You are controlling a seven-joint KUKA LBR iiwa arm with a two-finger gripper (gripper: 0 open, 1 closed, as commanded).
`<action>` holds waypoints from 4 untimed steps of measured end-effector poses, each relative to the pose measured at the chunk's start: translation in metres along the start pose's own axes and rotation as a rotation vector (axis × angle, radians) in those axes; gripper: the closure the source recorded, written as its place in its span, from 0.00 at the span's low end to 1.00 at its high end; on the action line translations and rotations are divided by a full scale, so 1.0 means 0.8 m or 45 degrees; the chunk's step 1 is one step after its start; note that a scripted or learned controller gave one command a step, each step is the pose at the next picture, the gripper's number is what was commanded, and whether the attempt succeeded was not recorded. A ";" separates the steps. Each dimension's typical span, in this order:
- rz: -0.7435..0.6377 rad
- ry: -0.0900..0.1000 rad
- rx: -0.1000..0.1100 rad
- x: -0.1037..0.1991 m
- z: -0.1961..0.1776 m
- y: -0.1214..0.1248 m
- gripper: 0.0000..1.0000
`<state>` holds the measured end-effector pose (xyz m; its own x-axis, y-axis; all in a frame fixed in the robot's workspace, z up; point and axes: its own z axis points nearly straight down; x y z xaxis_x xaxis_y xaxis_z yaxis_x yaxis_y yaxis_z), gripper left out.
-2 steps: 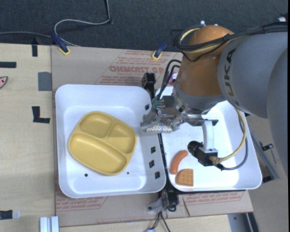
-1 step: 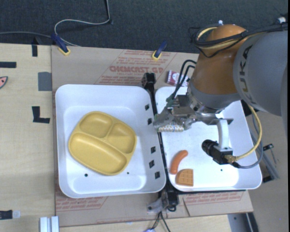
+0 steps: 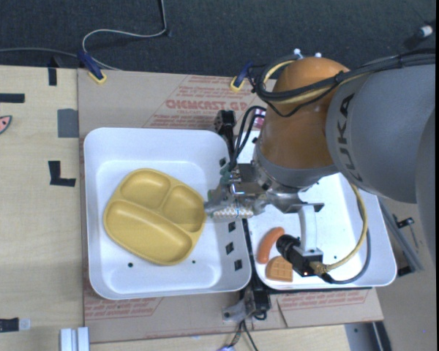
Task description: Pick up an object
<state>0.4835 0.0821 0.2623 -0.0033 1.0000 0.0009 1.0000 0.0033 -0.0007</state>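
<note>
A yellow divided plate lies tilted in the left white bin. In the right bin, near its front left corner, lie an orange sausage-shaped piece and a small tan waffle-like piece. My gripper hangs over the wall between the two bins, right beside the plate's right rim. Whether it touches the plate I cannot tell. The big grey and orange arm covers most of the right bin.
The bins sit on a cardboard sheet on the bench. A thin cable and blue-yellow clips lie behind the left bin. Black clamps sit on the divider between the bins.
</note>
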 end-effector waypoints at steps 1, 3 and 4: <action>-0.003 0.000 0.005 0.001 -0.010 0.000 1.00; -0.009 0.002 0.010 0.004 -0.033 0.000 1.00; 0.004 -0.003 0.002 -0.029 -0.002 0.046 1.00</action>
<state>0.5201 0.0593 0.2637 0.0002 1.0000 -0.0016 1.0000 -0.0002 -0.0021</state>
